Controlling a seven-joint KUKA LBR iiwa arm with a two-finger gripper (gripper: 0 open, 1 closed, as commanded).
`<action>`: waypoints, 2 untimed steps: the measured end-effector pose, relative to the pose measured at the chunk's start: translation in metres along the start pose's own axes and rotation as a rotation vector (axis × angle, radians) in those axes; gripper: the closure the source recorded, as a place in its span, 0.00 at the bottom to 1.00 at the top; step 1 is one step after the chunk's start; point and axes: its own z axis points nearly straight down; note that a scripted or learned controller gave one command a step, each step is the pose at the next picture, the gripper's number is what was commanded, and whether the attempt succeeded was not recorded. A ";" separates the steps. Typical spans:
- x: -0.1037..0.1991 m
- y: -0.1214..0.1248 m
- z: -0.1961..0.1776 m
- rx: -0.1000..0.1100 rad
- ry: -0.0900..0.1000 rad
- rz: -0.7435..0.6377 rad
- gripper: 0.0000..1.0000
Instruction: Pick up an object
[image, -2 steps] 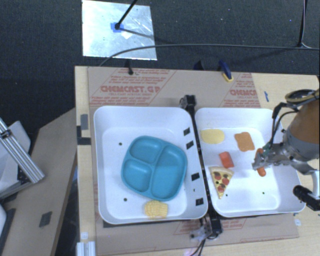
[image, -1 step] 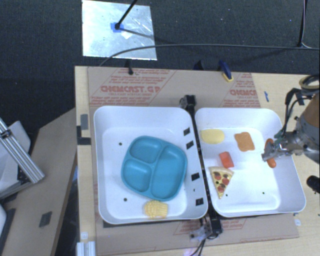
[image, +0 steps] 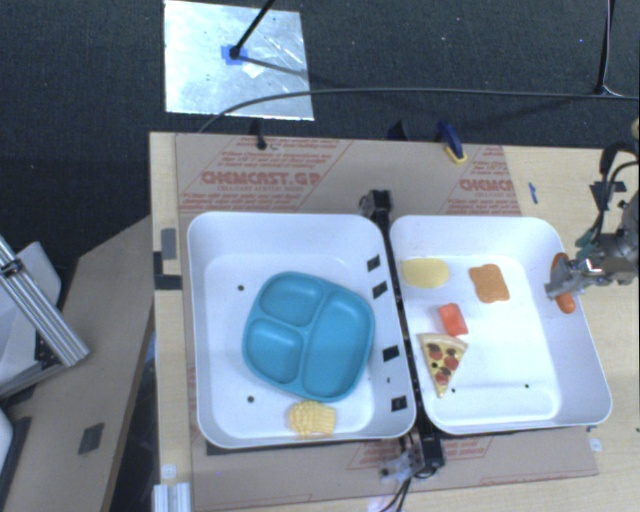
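The pizza slice (image: 442, 359) is lying nearest, the red block (image: 453, 319) just beyond it in the right bin (image: 575, 330) — both sitting left of the claw (image: 566, 283), which is hovering over the right rim; its opening I cannot tell.

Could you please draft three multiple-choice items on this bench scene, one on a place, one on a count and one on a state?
1. Where does the corn cob lie?
A. Left bin, in front of the blue plate
B. Right bin
C. On the plate

2. How many food items lie in the right bin?
A. Two
B. Four
C. Six

3. How does the blue plate stand?
A. Flipped over
B. Leaning on a wall
C. Flat, compartments up

Answers: 1 A, it lies by the near wall of the left bin; 2 B, the yellow piece, orange piece, red piece and pizza slice; 3 C, its compartments face up.
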 end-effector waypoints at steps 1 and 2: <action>0.049 0.023 -0.002 0.004 0.004 -0.005 1.00; 0.107 0.043 0.014 0.007 0.005 -0.005 1.00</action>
